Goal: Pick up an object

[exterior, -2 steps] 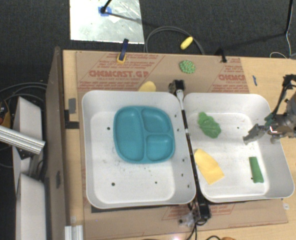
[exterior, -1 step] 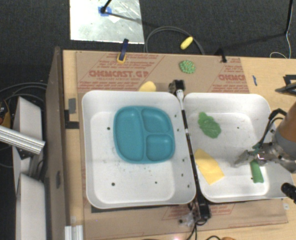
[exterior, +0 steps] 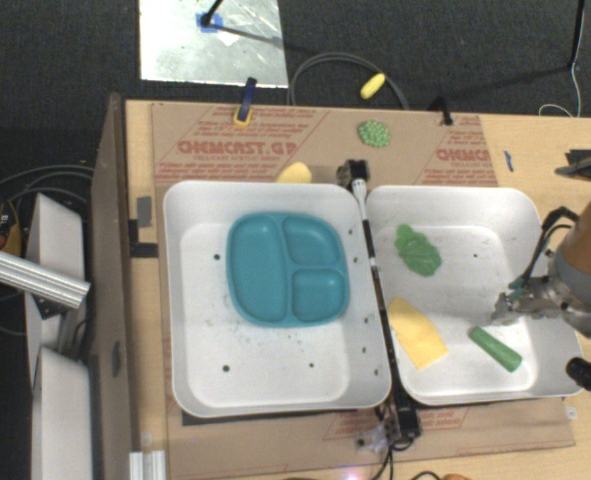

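Where the view starts on the left, grey metal rails (exterior: 30, 278) and dark cables (exterior: 35, 183) sit off the table (exterior: 140, 298), on dark floor. Table top is covered by brown cardboard (exterior: 225, 138) with red print. Left white bin (exterior: 190, 268) holds a teal divided plate (exterior: 287, 270), lying flat about centre of that bin, three compartments, nothing on it. Behind the left bin, a yellow object (exterior: 295, 174) peeks out at the bin's back rim. Further back on the cardboard, a small green round bumpy item (exterior: 374, 133). Off the table's back edge, a yellow capsule-like item (exterior: 373, 86) on a cable, plus a shiny foil sheet (exterior: 213, 26) on the floor.

Right white bin (exterior: 475, 208) touches the left one along a dark seam. Three things inside: a green leafy piece (exterior: 417, 249), lettuce-like, near the back left; a yellow wedge (exterior: 417, 333), cheese-like, at front left close to the seam; a green cylinder (exterior: 495, 349), lying tilted, at front right. All three apart from each other.

Arm (exterior: 585, 258) comes in from the right edge, over the right bin's right side. Hand (exterior: 513, 306) sits low just above and beside the green cylinder's upper end; whether it touches can't be told. Fingers too blurred and dark: can't tell if spread or pressed together, nothing seen pinched between them.
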Motion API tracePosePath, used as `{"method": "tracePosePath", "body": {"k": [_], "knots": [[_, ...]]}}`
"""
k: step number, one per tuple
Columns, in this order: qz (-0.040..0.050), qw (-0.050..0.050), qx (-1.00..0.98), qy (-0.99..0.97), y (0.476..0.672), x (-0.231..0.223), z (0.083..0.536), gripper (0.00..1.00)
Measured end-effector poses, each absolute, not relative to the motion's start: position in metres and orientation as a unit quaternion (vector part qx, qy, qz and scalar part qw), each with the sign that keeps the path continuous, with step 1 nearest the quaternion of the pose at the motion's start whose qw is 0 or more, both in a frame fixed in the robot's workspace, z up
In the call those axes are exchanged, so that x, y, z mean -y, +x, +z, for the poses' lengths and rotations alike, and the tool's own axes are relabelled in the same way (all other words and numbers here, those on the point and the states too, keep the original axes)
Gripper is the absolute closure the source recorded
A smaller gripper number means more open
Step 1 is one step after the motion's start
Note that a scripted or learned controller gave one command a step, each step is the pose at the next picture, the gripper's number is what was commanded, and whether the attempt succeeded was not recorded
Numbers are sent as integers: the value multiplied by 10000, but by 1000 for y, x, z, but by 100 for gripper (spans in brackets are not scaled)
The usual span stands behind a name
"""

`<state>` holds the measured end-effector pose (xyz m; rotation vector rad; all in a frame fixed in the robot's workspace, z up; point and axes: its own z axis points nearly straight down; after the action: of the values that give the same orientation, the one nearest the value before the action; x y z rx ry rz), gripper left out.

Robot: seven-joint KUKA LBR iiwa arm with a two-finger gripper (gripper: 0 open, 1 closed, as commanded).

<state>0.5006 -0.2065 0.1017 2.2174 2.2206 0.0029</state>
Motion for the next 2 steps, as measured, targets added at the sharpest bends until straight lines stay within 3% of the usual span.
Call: {"method": "tracePosePath", "body": {"k": [1,2], "knots": [[9,14,-7076,7066,500,206,101,0],[6,-14,-7097,7045,486,143,83,0]]}}
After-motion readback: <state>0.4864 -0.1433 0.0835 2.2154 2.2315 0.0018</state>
